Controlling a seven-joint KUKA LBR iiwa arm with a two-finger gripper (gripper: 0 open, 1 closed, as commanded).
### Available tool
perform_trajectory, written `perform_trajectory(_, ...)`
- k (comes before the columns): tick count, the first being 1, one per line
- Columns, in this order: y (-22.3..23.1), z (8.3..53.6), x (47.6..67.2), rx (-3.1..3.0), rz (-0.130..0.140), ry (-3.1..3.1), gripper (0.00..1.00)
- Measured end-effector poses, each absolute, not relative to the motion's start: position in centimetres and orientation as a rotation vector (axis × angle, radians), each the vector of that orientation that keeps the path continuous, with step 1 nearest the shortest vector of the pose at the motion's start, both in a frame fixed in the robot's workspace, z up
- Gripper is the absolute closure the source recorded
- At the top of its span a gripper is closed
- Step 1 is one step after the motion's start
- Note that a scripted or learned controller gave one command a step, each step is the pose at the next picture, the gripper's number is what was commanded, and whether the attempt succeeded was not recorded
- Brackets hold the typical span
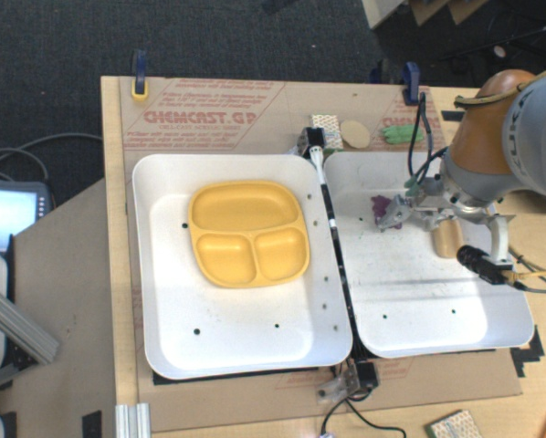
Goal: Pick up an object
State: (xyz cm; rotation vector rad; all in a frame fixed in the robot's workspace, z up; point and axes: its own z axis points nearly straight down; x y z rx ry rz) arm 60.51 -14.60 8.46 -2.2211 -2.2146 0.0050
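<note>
In the right bin (437,322), a small purple object (381,207) lies near the far left part. A tan cylinder-like object (446,238) lies to its right, partly under the arm. My gripper (399,214) hangs low over the bin, just right of the purple object and seemingly touching or almost touching it. The grey arm with its orange band (492,140) comes in from the right and hides the gripper's upper part.
The left bin (163,318) holds a yellow divided plate (250,233). Behind the bins on the bench lie a round tan disc (355,134), a green item (401,135) and a small checkered tag (323,123). Cables run along the arm's right side.
</note>
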Motion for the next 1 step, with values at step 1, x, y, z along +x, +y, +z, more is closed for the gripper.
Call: perform_trajectory(1,-10.44,8.54,66.97,-2.221,-0.007,-2.231,0.00)
